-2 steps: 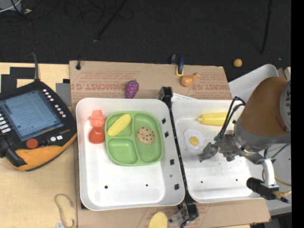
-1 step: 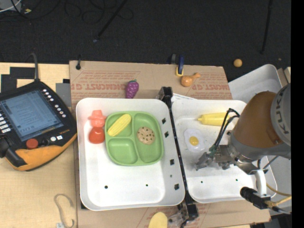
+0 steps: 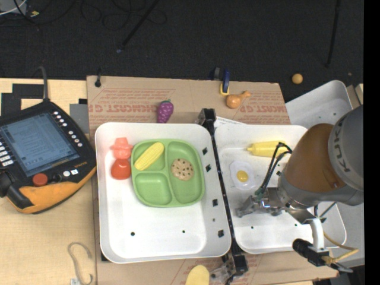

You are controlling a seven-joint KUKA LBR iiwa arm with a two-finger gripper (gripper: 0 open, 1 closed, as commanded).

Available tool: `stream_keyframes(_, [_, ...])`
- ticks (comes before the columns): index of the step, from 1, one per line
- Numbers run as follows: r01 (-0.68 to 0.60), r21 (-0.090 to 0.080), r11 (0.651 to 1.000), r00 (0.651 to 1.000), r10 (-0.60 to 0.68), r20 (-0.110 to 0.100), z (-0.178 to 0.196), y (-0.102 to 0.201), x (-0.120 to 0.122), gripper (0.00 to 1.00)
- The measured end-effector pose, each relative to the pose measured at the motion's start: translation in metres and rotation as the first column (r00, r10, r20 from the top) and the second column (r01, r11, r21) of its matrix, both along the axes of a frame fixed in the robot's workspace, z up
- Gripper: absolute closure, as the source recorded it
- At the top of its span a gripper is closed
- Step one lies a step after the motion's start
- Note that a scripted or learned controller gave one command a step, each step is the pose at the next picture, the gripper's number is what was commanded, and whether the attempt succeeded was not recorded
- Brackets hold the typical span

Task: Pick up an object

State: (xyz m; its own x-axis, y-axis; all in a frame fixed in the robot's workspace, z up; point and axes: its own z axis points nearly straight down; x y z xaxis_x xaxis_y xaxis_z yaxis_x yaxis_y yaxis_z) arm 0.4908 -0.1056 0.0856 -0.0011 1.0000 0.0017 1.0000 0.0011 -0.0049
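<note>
My pincer hangs low in the right bin, its opening impossible to judge from above, nothing visibly between its tips, with the fried egg just beside it at 12 o'clock and the yellow bottle farther up at 1 o'clock.

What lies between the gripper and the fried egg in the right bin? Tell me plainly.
Nothing. In the camera view, bare white floor of the right bin separates the gripper from the fried egg, which lies just above the gripper in the picture.
</note>
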Motion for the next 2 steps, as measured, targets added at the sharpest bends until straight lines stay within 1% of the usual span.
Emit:
stream_keyframes(1, [0.009, 0.000, 1.000, 1.000, -0.009, 0.002, 0.012, -0.002, 0.000, 1.00])
stream_keyframes(2, [0.002, -0.001, 1.000, 1.000, -0.002, 0.005, 0.054, -0.001, -0.002, 1.00])
